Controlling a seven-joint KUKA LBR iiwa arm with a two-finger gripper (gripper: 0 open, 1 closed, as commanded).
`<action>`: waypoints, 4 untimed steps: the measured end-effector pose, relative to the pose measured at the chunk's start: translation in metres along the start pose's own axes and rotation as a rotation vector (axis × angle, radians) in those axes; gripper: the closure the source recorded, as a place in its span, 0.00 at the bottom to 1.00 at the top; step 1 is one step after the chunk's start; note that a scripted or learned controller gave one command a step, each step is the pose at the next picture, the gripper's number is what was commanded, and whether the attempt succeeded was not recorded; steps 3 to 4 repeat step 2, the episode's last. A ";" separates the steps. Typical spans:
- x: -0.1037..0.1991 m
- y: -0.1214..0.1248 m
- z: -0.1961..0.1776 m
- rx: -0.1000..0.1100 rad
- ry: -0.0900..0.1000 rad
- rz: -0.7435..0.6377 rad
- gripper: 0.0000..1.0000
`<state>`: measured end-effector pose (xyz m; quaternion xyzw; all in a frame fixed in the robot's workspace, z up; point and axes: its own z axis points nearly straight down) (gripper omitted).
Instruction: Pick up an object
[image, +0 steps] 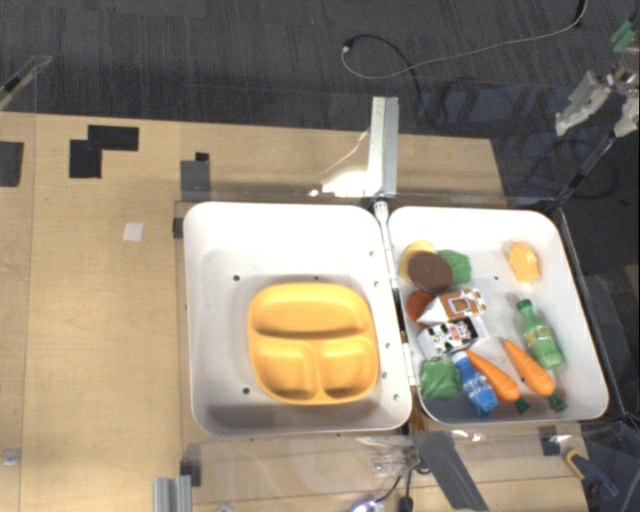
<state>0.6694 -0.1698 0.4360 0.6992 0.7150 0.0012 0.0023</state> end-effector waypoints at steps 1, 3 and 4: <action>0.001 0.001 -0.013 -0.007 -0.002 -0.003 1.00; -0.035 -0.004 -0.001 -0.001 -0.001 0.205 1.00; -0.035 -0.004 -0.001 -0.001 -0.001 0.205 1.00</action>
